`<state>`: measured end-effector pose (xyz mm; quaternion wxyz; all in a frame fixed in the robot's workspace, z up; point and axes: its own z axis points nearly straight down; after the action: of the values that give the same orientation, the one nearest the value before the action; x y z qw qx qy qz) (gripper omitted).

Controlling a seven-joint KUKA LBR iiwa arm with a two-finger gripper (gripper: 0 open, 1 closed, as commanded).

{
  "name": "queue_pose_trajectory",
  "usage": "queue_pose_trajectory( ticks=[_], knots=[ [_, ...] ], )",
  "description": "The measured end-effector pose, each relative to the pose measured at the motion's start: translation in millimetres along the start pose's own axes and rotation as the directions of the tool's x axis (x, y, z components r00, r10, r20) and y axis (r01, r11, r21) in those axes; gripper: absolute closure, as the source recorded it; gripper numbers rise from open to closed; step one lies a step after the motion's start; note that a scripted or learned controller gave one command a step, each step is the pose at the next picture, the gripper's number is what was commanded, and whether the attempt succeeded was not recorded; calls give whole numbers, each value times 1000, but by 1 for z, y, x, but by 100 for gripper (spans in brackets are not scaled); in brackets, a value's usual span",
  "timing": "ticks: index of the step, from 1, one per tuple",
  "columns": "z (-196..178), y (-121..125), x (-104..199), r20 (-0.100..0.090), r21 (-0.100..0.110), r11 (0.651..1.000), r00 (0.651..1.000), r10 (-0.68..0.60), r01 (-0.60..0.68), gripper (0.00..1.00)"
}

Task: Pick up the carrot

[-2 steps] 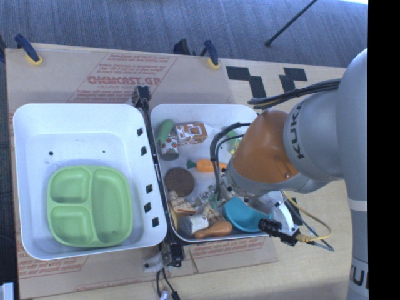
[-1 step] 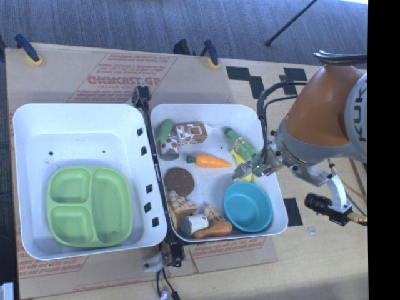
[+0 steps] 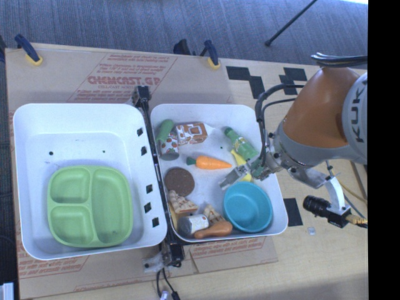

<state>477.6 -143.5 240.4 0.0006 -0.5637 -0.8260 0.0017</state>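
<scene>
The carrot [image 3: 210, 163] is orange with a green top pointing left. It lies flat near the middle of the right bin [image 3: 206, 111]. My gripper [image 3: 240, 174] hangs over the same bin, just right of and slightly below the carrot's tip. It is close to the carrot, with nothing seen in its grasp. The orange-banded arm reaches in from the right, partly over the bin's right rim.
Around the carrot lie a brown-and-white carton [image 3: 189, 133], a green can [image 3: 165, 130], a green bottle [image 3: 240, 144], a yellow piece [image 3: 240, 160], a brown disc [image 3: 179, 180] and a blue bowl [image 3: 248, 207]. The left bin [image 3: 37, 124] holds a green divided plate [image 3: 90, 205].
</scene>
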Motion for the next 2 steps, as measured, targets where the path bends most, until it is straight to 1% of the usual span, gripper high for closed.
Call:
queue_pose_trajectory(
  ticks=[1, 2],
  knots=[
    [120, 45, 0, -9, 12, 1000, 1000, 17, -17, 0],
    [150, 53, -43, -3, 4, 999, 999, -37, 37, 0]
  ],
)
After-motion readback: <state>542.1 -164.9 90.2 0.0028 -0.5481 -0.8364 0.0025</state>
